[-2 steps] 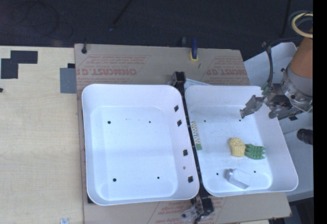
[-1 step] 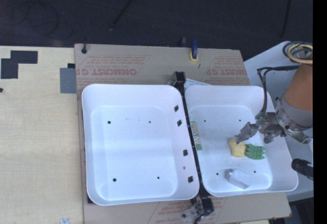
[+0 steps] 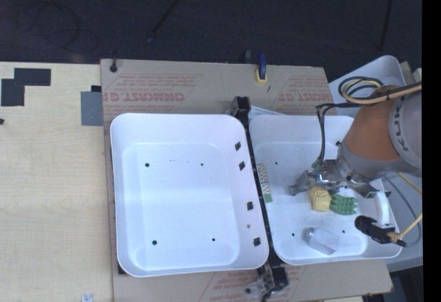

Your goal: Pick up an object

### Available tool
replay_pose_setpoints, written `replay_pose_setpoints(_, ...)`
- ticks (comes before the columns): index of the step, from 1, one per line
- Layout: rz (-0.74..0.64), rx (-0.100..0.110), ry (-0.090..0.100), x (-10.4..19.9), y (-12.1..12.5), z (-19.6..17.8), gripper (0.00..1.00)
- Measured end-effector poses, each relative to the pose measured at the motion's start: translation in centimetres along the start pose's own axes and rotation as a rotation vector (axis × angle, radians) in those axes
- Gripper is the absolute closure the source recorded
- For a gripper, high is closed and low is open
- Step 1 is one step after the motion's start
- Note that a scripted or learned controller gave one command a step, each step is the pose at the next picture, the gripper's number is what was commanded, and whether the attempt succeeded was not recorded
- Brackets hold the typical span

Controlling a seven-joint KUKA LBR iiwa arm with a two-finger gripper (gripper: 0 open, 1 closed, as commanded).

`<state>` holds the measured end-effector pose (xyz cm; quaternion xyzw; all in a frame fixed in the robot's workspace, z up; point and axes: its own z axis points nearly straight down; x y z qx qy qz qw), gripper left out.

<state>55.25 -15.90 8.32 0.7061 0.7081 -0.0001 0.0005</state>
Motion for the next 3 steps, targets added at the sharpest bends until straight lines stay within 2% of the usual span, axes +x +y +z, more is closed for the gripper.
replay_pose_setpoints(1,0.005,0.004,0.002,-0.2,-0.1,-1.5,1.00)
replay_pose_setpoints(2,-0.003,0.001,0.002,7.5,2.7,-0.4,1.00)
replay_pose_setpoints(3,-0.007,-0.009,0.005,16.8,5.0,-11.1,1.00)
